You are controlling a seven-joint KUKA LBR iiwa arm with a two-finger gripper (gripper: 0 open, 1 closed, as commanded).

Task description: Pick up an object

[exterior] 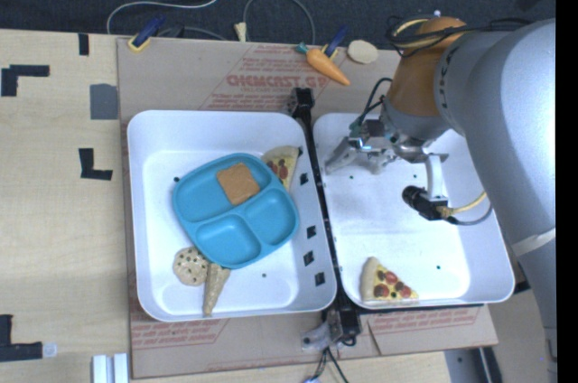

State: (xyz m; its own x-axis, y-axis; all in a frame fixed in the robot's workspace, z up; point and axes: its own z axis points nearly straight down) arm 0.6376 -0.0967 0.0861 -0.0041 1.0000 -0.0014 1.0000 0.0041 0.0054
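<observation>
My gripper [355, 159] hangs low over the back left part of the right bin [479, 282], just right of the divider. It is open and nothing shows between its fingers. A pizza slice [386, 282] lies at the front of that bin, well clear of the gripper. The left bin [149, 219] holds a blue divided plate [237, 211] with a toast piece [238, 183] on it. Another pizza slice [283, 163] rests by the plate's far right edge. A cookie [190, 266] and an ice cream cone [213, 285] lie at the plate's front left.
On the cardboard behind the bins lie a toy carrot [325, 65] and a pale round piece [362, 52]. The arm's grey body [506, 110] covers the right bin's back right side. A black cable fitting [424, 200] hangs above that bin's middle.
</observation>
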